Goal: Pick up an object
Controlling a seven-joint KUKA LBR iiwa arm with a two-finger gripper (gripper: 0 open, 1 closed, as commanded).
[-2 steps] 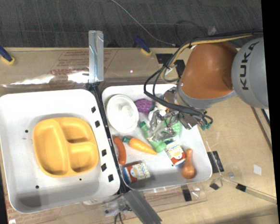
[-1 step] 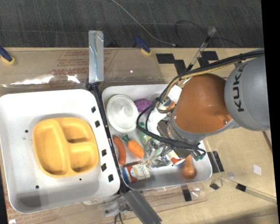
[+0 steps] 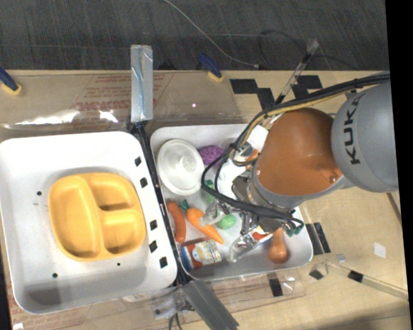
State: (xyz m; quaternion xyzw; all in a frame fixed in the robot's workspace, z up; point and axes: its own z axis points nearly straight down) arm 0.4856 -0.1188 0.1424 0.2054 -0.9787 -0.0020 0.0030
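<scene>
Orange carrot (image 3: 203,226) flat among clutter in right bin (image 3: 190,135).

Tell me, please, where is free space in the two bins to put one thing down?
Left bin: bare floor around the yellow tray, widest along the front and left walls. Right bin: crowded with the bowl, carrots and the arm.

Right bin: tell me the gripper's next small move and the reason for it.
Probably a short straight lift to check the catch. The gripper is low in the right bin among crowded items: an orange carrot, a green piece, a small bottle and a brown pear-shaped toy. Cables and the wrist hide whether it holds anything, so rising would show.
</scene>
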